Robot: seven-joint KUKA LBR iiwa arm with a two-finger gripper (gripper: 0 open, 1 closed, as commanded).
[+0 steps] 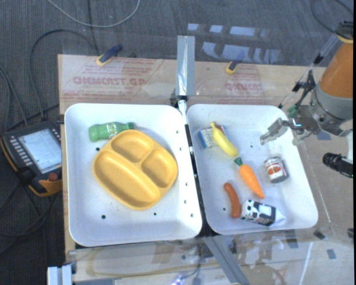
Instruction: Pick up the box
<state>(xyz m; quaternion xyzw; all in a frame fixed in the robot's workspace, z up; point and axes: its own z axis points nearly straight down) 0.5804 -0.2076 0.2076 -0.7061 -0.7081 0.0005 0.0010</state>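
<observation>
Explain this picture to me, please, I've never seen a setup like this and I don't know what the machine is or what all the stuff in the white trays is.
One camera looks down at a slant on a bench with two shallow white bins. The grey and orange thing at the right edge is a robot arm, and at its tip is a two-finger gripper, hanging over the upper right part of the right bin. Nothing can be seen between its fingers.

The left bin holds a yellow divided plate and a green bottle lying above it. The right bin holds a banana lying on a small blue and white packet, a carrot, a sausage, a small can and a black and white box near the bottom edge. That box is probably what the arm should pick up; it lies untouched, well away from the gripper. The device at the far left is a handheld control pad.
</observation>
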